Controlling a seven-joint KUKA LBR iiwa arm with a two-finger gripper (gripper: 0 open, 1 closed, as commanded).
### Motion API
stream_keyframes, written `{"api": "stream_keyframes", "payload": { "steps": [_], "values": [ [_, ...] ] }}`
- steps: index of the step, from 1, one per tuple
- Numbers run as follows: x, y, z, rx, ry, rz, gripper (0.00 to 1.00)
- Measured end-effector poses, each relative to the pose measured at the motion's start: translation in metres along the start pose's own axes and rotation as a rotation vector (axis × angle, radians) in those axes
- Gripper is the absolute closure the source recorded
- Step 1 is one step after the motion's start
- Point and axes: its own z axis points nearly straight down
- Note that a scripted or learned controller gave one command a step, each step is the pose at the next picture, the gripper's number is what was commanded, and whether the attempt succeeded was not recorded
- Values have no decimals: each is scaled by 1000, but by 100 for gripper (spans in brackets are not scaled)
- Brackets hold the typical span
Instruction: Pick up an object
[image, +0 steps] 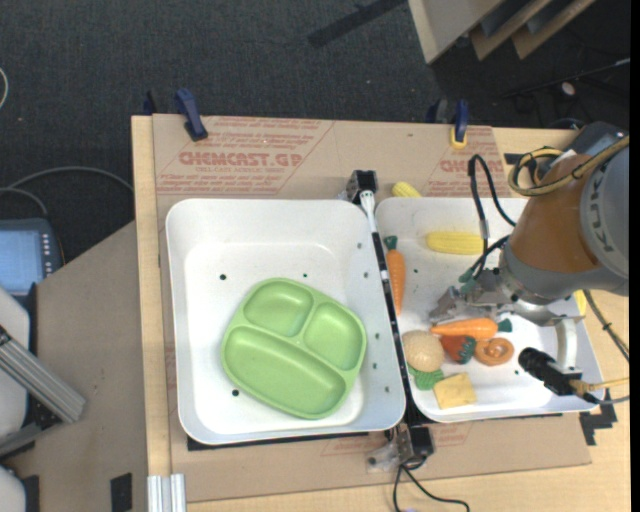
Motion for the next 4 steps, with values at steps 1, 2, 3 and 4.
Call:
{"api": "stream_keyframes", "payload": {
  "steps": [1,2,3,4],
  "values": [
    [28,-45,0,-2,-1,0,0],
    [27,-42,-10,-10,-5,2,100],
    [27,-42,-10,-9,-4,2,0],
    [25,2,0,-11,-5,-2,0]
  ]
}}
